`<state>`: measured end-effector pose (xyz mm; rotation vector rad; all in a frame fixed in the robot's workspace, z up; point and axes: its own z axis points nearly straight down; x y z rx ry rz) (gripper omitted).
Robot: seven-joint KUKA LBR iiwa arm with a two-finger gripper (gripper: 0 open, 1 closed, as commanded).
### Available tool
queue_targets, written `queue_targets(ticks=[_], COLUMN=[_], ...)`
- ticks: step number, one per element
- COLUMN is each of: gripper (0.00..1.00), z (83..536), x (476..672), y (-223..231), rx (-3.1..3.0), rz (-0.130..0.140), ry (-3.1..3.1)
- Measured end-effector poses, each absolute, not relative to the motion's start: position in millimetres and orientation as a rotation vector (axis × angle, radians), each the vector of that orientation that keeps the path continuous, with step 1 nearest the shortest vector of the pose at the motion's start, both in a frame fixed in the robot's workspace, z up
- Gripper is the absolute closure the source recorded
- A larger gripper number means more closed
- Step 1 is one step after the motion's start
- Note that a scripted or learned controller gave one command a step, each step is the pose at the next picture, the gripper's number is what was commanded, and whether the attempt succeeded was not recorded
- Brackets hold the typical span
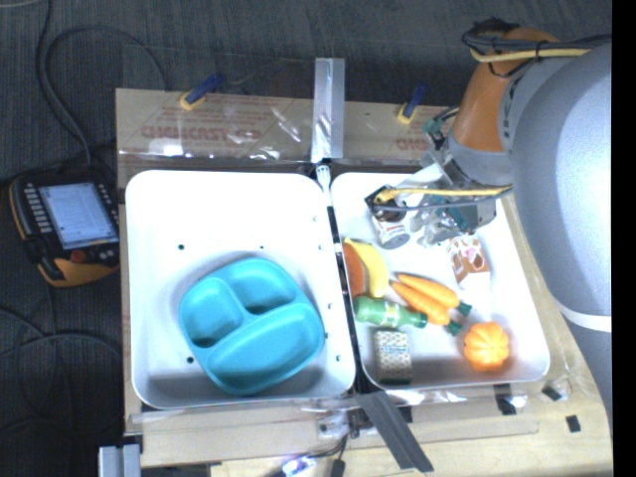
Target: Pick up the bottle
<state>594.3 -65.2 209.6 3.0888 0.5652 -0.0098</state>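
The bottle (386,313) is small and green. It lies on its side in the right bin (532,351), near the middle of the bin's left half, just below the carrots (427,292). My gripper (434,217) hangs over the far part of the same bin, above and to the right of the bottle and well apart from it. A small can (394,231) is right beside the gripper on its left. The gripper's own body hides what lies under it.
The right bin also holds a yellow-orange fruit (363,266), a small patterned packet (468,260), an orange pumpkin (485,345) and a grey-green block (394,350). A blue divided plate (250,322) sits in the left bin (159,207). The arm's large grey body looms at the right.
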Motion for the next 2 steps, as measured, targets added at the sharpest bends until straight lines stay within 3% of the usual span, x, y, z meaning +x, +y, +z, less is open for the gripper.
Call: queue_targets(ticks=[1, 2], gripper=[1.0, 1.0], z=[189.8, 269.6], x=[622.7, 643.2], y=[16.4, 55.4], rx=[3.092, 3.092], rz=[-0.01, -0.007], ry=[0.569, 0.561])
